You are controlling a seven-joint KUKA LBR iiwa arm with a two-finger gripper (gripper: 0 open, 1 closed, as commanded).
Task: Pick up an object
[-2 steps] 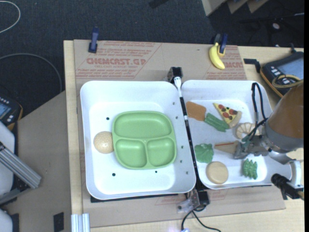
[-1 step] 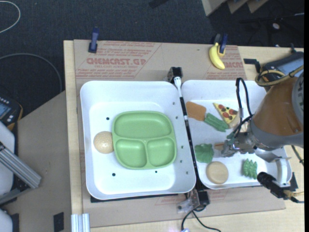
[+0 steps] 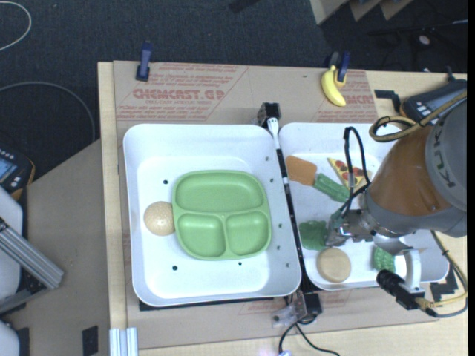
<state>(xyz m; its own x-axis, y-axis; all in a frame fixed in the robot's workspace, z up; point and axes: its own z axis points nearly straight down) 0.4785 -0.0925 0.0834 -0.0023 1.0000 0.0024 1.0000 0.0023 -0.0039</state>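
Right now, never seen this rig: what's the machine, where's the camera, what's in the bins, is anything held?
It is one grey robot arm with an orange band, reaching in from the right. A single fixed camera looks down at a slant on two white bins. The left bin holds a green divided tray with a tan ball touching its left edge. The right bin holds an orange piece, green toy pieces, a pizza slice toy and a tan round piece. A toy banana lies on the bench behind. The gripper is low in the right bin; its grip is hidden from here.
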